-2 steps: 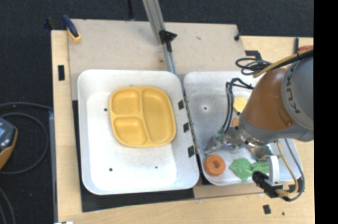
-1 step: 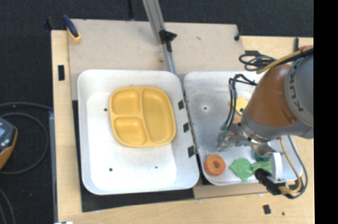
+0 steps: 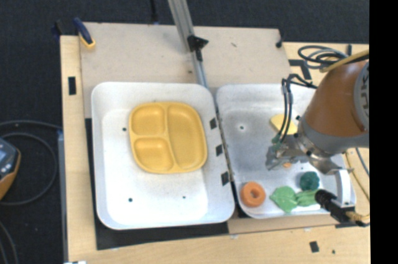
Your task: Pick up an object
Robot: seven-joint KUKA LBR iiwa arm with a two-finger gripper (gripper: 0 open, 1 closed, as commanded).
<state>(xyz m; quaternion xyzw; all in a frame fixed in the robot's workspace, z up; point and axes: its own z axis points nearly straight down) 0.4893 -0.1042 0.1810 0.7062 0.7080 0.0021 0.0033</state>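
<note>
Camera view: end effector [image 3: 278,157] over right bin [image 3: 245,113]; no writing legible.

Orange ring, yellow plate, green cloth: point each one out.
orange ring [image 3: 252,194], camera view, on its left band.
yellow plate [image 3: 168,137], camera view, on the ridge between its compartments.
green cloth [image 3: 287,198], camera view, on its bunched left part.

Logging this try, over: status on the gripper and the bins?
Gripper low in right bin, jaws unreadable. Orange ring, green cloth, dark green ball along near edge, none gripped. Yellow divided plate in left bin.
</note>
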